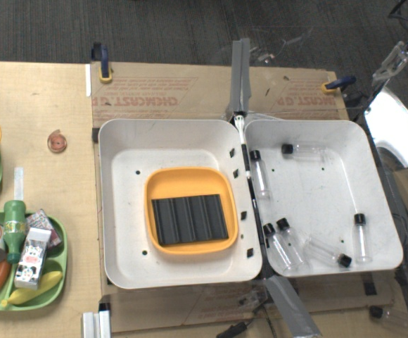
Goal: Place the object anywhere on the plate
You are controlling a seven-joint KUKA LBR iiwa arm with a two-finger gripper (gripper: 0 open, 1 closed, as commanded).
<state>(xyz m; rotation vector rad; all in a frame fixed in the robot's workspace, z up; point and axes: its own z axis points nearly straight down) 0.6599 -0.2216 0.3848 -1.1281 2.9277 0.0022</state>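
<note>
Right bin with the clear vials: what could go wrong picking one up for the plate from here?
1. The vials are clear and round with small black caps, so the fingers may slip or the tubes roll away.
2. Several lie against the right bin walls and corners, leaving little room for a finger.
3. The orange plate already carries a dark ribbed block, so a vial could roll off it.

A pale grey, rounded stretch of the robot's arm [395, 122] stood at the surface's right edge, near the far right corner. It slanted along that edge, well out from the surface's middle.
</note>
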